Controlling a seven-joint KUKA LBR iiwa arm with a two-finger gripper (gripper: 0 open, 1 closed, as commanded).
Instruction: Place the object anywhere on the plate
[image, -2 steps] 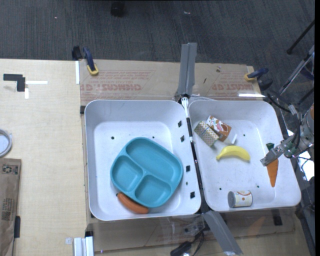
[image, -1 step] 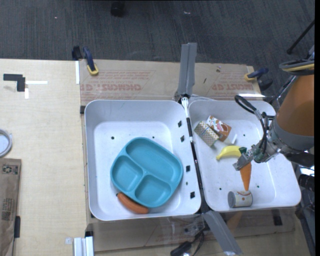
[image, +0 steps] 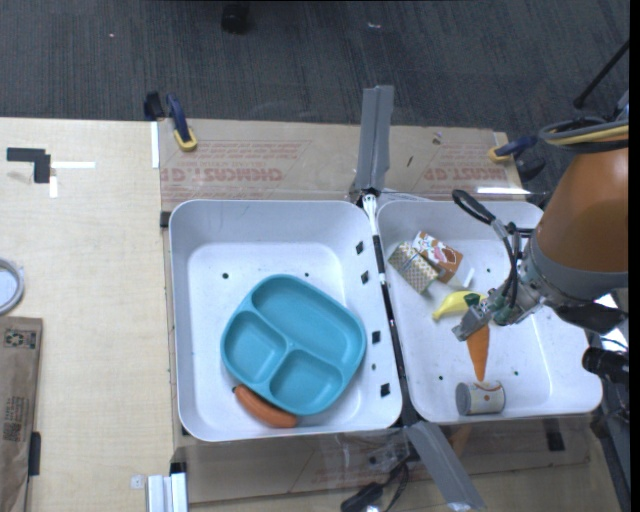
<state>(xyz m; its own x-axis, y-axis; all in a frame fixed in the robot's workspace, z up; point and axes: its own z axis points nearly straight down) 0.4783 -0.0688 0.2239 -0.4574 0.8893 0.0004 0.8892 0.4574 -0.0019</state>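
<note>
The gripper (image: 487, 312) hangs low in the right bin (image: 560, 400), just over the carrot's (image: 479, 352) wide top and the banana (image: 453, 304); whether it grips either I cannot tell. The carrot lies in that bin, long axis near vertical in view, tip toward the near wall. The blue plate (image: 292, 343) in the left bin (image: 190, 300) holds nothing, so the task looks barely begun.
</note>
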